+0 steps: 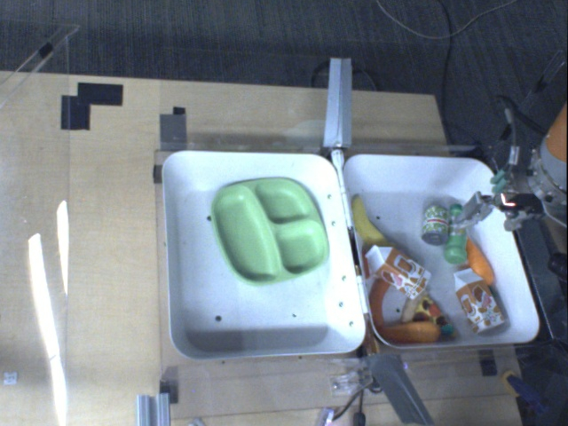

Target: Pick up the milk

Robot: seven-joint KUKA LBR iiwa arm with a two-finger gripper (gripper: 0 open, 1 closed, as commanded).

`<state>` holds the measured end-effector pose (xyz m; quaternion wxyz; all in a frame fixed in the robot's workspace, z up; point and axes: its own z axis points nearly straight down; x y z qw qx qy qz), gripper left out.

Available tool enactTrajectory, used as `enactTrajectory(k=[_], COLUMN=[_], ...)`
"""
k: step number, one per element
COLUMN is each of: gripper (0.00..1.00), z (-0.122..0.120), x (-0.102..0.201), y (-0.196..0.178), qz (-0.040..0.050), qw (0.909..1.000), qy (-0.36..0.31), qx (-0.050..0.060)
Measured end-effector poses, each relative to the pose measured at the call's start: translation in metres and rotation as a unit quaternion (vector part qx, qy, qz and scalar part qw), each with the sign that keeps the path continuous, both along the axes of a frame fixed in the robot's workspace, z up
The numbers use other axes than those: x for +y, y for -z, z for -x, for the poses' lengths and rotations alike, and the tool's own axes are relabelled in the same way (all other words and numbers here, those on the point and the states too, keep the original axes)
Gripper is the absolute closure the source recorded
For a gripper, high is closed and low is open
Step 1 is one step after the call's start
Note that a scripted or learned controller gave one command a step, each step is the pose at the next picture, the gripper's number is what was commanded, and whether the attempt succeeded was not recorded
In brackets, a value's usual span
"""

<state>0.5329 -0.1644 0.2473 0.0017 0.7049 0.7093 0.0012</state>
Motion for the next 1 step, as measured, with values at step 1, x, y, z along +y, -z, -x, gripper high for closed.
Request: enactTrajectory(k=[1], gripper=[0.0], z=[0.0181], x=[0.0333], y=[0.1287], qz=[0.0002], qw=[1.0], qy=[-0.005], qx=[-0.001])
